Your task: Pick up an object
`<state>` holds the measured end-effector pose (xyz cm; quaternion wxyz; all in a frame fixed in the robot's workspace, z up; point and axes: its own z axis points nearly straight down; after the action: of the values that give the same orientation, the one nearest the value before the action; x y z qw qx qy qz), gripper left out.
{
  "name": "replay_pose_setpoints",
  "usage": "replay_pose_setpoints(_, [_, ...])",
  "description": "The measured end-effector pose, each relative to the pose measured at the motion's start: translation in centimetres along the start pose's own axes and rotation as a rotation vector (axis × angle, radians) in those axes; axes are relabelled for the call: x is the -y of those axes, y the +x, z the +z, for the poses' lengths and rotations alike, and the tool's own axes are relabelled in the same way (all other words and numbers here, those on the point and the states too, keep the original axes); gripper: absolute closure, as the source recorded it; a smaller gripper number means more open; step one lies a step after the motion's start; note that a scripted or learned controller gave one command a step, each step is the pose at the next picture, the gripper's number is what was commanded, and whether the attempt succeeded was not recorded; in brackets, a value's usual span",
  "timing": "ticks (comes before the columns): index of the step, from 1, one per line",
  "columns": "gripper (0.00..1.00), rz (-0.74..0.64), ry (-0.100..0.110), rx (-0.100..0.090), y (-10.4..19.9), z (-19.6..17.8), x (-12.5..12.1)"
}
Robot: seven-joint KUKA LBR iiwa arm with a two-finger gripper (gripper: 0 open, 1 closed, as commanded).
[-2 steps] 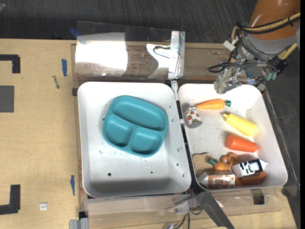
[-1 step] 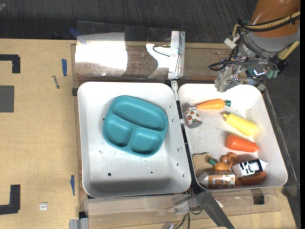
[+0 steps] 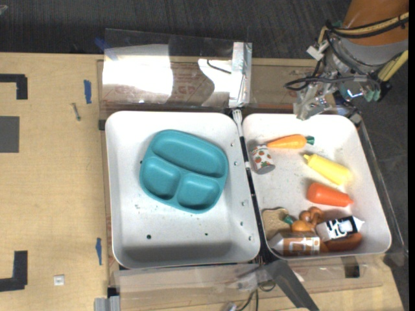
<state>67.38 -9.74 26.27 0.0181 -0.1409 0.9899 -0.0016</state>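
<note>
Hovering above the far rim of the right shallow white plastic bin (image 3: 376, 193), the two-finger metal gripper (image 3: 310, 105) carries nothing; whether its jaws stand apart or together I cannot tell. A good pick, in my judgement, means choosing a toy lying apart from its neighbours, such as the orange plastic carrot with a green top (image 3: 290, 142) or the yellow oblong toy (image 3: 329, 168), and descending straight over its middle. That bin also holds an orange-red oval toy (image 3: 329, 194), a small patterned cup (image 3: 262, 159) and a cluster of brown toys (image 3: 311, 232) crowded along the near wall. The left shallow white plastic bin (image 3: 130, 238) holds a teal three-compartment plate (image 3: 184, 169).
</note>
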Motion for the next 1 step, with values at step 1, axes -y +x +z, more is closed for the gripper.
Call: replay_pose_setpoints(1, [1.00,-0.284,-0.015,-0.032,1.03,10.76,-0.23])
